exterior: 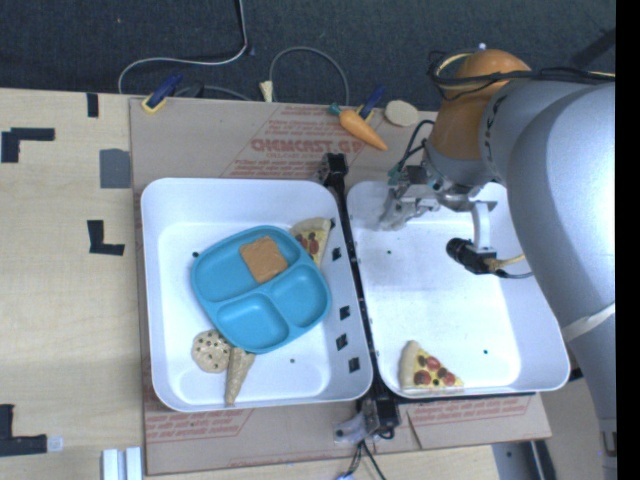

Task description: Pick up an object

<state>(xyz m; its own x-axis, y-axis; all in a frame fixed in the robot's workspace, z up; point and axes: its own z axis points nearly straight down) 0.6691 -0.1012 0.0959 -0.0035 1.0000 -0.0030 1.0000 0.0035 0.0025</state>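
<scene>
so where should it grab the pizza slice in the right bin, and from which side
Probably from straight above, jaws closing across the two long straight edges of the flat triangular pepperoni pizza slice, near its wider crust end. It lies flat on the floor of the right white bin, close to the near wall, so a side approach looks blocked.

Bulky smooth grey metal arm [560, 198], rounded casing with a soft sheen. Glossy orange band [470, 103] above the wrist. Small metallic hand [400, 203] with thin wires around it; black cylindrical fitting [472, 255] beside a pale bracket.
</scene>
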